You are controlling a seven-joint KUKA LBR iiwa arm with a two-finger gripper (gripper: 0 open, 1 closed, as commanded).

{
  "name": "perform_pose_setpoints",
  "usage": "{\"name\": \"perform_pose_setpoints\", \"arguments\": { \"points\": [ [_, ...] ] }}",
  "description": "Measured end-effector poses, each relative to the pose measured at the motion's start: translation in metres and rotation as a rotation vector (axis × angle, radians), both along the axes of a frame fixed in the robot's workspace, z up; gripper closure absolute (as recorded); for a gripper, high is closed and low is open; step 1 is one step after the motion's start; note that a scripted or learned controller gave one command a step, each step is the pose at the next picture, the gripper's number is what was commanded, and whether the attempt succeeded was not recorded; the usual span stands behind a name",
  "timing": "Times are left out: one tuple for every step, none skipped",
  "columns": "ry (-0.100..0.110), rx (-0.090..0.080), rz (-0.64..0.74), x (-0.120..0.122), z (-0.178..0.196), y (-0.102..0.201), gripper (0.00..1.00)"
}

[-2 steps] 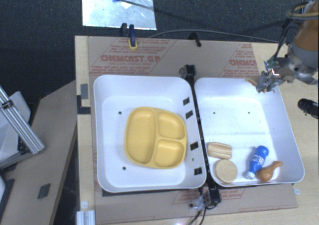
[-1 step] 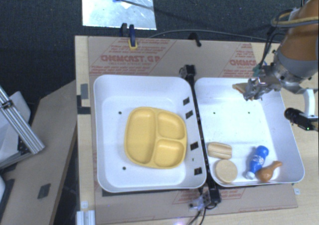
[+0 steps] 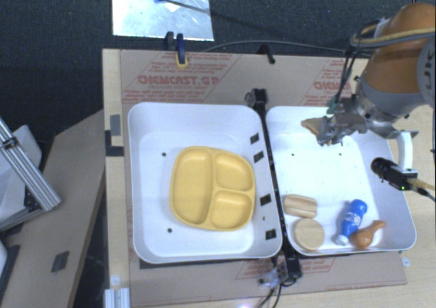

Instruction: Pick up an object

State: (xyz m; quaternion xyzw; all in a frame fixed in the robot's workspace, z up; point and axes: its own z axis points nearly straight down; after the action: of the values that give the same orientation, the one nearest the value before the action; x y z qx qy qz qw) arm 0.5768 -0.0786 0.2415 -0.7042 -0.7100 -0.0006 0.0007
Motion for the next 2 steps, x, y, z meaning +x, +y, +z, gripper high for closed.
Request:
{"name": "perform_pose_setpoints", "arguments": {
  "points": [
    [0.002, 0.000, 0.000, -0.019, -0.013, 0.054, 1.00],
    [0.001, 0.001, 0.002, -0.036, -0.004, 0.107, 1.00]
  ]
}}
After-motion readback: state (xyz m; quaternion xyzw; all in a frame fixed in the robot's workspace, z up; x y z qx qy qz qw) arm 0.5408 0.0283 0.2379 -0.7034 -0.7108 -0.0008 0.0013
